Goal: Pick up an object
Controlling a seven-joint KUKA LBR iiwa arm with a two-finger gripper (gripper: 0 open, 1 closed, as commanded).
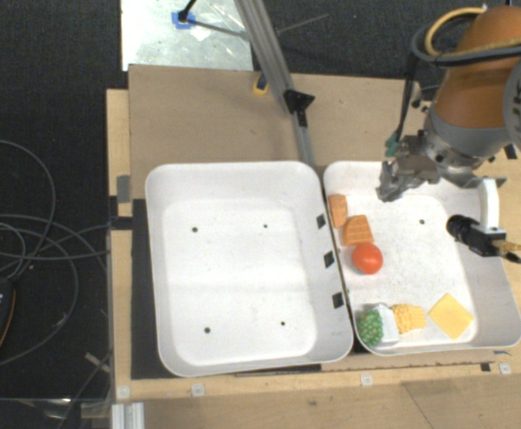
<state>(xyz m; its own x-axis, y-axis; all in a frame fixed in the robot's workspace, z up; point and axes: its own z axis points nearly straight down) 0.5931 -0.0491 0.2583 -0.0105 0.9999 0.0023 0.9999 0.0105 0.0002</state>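
The right bin (480, 280) holds several small toy foods. An orange block (338, 210) and a waffle-like orange piece (358, 230) lie by its left wall, with a red tomato (367, 259) just below them. Near the front edge sit a green pea piece (370, 327), a yellow corn piece (409, 317) and a yellow cheese wedge (451, 315). My gripper (392, 187) hangs over the bin's back part, up and right of the orange block, and I see nothing between its fingers.
The left bin (180, 195) sits beside the right one, with black clips along the shared wall. A grey pole (269, 43) slants across the back of the bench. Cables lie on the floor at the left.
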